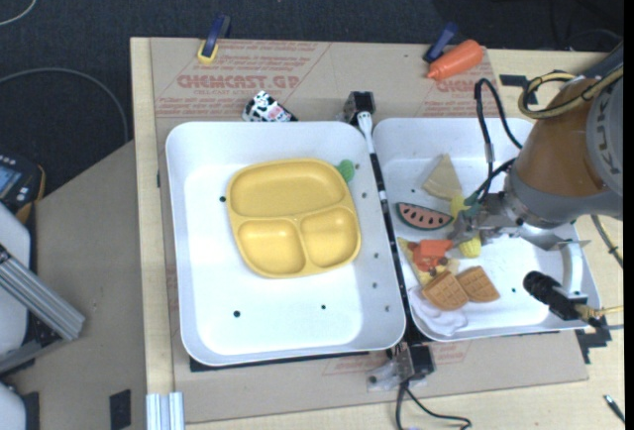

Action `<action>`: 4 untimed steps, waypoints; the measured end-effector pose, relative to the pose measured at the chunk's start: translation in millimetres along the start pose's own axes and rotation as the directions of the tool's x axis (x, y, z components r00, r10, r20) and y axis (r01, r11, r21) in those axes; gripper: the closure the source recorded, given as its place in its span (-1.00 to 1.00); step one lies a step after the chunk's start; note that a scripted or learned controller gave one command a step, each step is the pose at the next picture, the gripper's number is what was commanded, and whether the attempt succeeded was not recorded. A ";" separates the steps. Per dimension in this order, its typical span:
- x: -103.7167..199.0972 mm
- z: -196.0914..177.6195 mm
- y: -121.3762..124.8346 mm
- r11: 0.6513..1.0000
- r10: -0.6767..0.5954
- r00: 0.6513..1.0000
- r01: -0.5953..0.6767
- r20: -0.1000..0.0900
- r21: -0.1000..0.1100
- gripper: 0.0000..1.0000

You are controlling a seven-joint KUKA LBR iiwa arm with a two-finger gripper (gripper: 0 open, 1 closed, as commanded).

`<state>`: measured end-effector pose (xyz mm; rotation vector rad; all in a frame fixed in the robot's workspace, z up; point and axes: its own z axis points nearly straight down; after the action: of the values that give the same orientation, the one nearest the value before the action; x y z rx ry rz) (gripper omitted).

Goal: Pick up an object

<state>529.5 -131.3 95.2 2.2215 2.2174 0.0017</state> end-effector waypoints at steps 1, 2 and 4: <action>-3.2 -45.5 8.0 1.000 -0.003 1.000 0.003 0.001 -0.003 1.00; 1.4 -107.0 5.0 1.000 -0.003 1.000 0.003 0.001 -0.004 1.00; 30.3 -129.1 45.8 1.000 -0.005 1.000 0.005 0.000 -0.002 1.00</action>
<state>575.0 -101.0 224.4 2.2146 2.2224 0.0038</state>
